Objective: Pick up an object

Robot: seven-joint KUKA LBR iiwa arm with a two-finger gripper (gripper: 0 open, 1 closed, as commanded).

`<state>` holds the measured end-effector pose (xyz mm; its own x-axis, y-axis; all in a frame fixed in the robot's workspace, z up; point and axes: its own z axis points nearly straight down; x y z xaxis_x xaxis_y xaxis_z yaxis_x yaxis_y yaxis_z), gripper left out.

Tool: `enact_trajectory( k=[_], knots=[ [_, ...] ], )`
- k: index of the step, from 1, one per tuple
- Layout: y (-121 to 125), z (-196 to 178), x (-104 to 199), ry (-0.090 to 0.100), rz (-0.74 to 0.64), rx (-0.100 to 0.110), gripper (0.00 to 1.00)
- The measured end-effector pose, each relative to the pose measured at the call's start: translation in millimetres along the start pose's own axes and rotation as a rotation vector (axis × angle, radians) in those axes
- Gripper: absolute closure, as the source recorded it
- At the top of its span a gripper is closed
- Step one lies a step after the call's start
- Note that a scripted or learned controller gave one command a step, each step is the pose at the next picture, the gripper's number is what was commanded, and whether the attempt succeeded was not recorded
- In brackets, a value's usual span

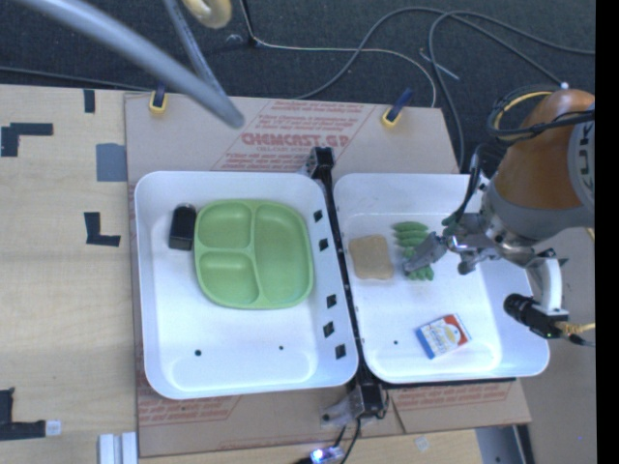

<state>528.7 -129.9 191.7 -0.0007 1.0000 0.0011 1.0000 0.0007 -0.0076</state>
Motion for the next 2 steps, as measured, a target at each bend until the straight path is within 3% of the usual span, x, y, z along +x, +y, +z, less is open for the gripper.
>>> enact_trajectory(
  k=[2],
  knots=[
    [-6, 109, 8, -0.003, -0.001, -0.007, 0.0]
  ],
)
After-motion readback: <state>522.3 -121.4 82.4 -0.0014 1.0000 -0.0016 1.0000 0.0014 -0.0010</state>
